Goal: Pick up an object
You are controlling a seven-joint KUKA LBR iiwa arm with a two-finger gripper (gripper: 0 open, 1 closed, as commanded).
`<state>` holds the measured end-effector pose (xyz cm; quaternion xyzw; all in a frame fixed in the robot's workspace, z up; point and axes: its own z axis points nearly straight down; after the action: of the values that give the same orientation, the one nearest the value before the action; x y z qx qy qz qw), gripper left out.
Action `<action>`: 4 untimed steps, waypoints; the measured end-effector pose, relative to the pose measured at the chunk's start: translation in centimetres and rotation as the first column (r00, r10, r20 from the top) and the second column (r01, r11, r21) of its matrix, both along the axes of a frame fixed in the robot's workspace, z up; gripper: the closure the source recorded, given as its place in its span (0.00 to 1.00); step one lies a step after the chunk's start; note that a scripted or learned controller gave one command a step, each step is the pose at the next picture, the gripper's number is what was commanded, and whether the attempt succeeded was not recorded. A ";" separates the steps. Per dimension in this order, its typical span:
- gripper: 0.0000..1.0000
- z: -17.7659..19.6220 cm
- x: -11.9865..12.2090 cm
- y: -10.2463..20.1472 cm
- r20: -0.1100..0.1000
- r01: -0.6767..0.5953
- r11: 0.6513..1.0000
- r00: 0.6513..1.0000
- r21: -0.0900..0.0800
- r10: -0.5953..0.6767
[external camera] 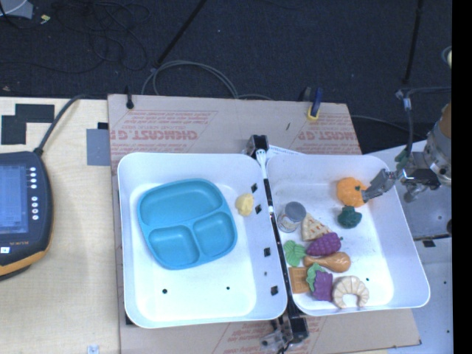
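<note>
We read "CHEMCAST GP", printed upside down in red, on the brown board (221, 127) under the two bins. At nine o'clock a teach pendant (21, 209) with a lit screen rests on the pale wooden table (66, 286); black cables trail over dark carpet at twelve. The left bin (147, 301) holds a blue divided tray (188, 223) and a small yellow toy (244, 203) at its three o'clock side. The right bin (398, 271) holds toy food: an orange (349, 190), a green broccoli piece (349, 217), purple grapes (324, 243), a croissant (351, 291) and a silver can (293, 214). The jaws (377, 184) sit just at three o'clock of the orange; we cannot tell whether they are apart or together.
</note>
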<state>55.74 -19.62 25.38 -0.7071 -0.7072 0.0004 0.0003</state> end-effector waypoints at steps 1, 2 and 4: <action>0.00 -15.4 6.2 4.4 -0.011 -0.005 1.000 1.000 0.005 0.005; 0.00 -16.8 -1.8 8.7 -0.008 0.003 1.000 1.000 0.002 -0.003; 1.00 -15.6 -3.5 10.0 -0.001 0.010 1.000 1.000 0.000 -0.010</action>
<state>52.25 -9.61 9.82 -0.7105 -0.7037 0.0008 0.0009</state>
